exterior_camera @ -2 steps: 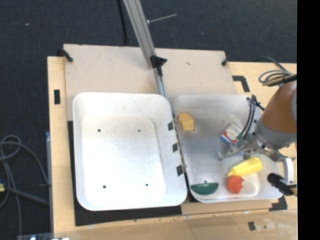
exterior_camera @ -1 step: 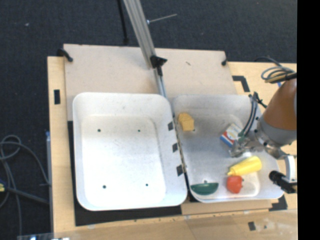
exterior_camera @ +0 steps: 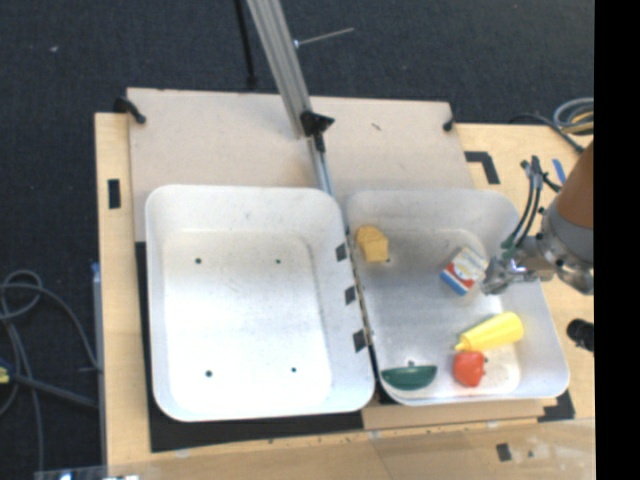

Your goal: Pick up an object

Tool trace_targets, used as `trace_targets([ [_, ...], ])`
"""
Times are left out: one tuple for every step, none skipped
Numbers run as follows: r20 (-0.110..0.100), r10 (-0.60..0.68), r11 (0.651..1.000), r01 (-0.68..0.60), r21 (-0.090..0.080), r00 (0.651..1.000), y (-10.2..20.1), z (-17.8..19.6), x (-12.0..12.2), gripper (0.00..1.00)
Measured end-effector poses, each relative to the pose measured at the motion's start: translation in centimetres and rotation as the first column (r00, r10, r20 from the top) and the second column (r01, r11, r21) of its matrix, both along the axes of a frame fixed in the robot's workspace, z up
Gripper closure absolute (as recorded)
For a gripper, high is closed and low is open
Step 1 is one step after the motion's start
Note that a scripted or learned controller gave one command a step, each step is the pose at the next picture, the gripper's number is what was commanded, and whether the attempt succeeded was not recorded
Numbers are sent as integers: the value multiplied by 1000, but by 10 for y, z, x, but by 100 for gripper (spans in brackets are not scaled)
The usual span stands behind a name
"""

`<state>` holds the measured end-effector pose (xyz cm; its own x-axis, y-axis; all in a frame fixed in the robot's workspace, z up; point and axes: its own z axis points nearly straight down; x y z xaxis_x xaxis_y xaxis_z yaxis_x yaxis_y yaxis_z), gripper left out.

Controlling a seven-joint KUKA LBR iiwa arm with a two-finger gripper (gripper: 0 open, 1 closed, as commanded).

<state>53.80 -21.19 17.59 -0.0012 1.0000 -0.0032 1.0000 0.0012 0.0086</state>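
White carton (exterior_camera: 462, 270), red-and-blue label unreadable, just beside the tool (exterior_camera: 497, 277).

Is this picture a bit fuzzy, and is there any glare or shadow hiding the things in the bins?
Camera view: soft all over, no sharp edges; even lighting, weak shadows. The two shallow white bins look bright but not blown out. The small white, red and blue box by the gripper is too blurred to read.

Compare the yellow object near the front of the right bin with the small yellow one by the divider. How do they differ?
The front yellow object is bright lemon, elongated and lies at a slant; the yellow object by the divider is duller, orange-tinged, stubby and compact. The front one sits beside a red object; the other sits alone. Both lie in the right bin.
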Motion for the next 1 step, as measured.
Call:
trace_targets([
  [-1,1,1000,-1,0,1000,-10,49,4,100],
])
